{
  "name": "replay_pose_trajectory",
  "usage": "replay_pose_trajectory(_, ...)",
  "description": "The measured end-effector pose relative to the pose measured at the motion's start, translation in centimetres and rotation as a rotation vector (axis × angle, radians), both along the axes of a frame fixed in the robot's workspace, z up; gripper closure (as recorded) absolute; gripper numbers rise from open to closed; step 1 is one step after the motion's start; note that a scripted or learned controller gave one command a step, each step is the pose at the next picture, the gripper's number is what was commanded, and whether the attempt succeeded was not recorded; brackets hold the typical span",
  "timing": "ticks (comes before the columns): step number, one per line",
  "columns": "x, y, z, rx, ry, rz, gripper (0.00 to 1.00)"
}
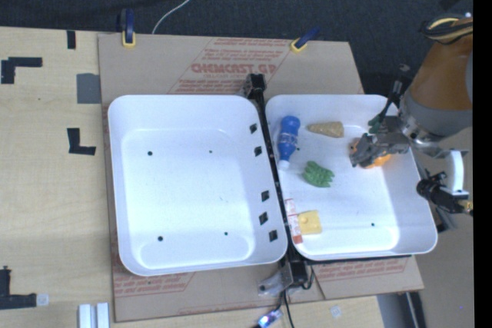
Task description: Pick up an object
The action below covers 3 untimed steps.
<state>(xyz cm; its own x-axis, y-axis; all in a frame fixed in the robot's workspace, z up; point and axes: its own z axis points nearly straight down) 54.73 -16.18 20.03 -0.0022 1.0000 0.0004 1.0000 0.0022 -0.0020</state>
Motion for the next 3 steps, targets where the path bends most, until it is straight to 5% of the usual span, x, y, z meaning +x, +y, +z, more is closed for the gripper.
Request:
replay_pose_trajectory(1,0.7,8.6,-1.7,0.003,0.001,0.007,1.0)
replay_pose_trajectory(2,-1.8,14.0,5.1,0.001,-0.006,0.005,1.0)
replay_pose_trajectory(3,-0.6,20.1,15.1,0.002,-0.012,0.007,1.0)
